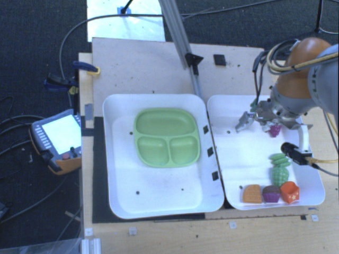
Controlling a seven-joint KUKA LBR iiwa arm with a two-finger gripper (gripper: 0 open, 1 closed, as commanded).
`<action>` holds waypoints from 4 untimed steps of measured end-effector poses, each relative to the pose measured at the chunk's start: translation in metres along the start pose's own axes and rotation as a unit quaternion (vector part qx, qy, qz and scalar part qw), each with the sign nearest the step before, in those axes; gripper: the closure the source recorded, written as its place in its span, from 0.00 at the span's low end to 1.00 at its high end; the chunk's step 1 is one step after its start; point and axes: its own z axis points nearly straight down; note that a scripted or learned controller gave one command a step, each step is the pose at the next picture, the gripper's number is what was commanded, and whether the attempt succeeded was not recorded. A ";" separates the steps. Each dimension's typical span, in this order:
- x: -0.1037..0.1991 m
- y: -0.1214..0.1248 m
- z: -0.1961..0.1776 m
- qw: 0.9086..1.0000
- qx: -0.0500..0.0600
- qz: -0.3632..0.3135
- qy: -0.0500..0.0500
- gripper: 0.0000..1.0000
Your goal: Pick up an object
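My gripper (258,119) hangs over the upper part of the right bin (233,157), reaching in from the right. A small magenta object (274,130) lies just beside and below it; whether they touch I cannot tell. Further toward the front right of that bin lies a green ridged toy (279,166). Along the bin's front edge sit a tan-orange piece (252,193), a purple piece (271,194) and a red-orange piece (289,191), side by side.
The left bin (122,168) holds a green divided plate (167,137). A grey pole (177,28) slants across the back of the bench. A black cable plug (292,152) hangs off the arm over the right bin. A teach pendant (57,139) lies left of the bench.
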 end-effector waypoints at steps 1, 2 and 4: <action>0.000 0.000 0.052 1.000 0.000 0.000 0.000 0.00; 0.000 0.002 0.038 1.000 -0.003 0.000 0.000 1.00; 0.008 0.015 -0.073 1.000 -0.004 -0.002 0.000 1.00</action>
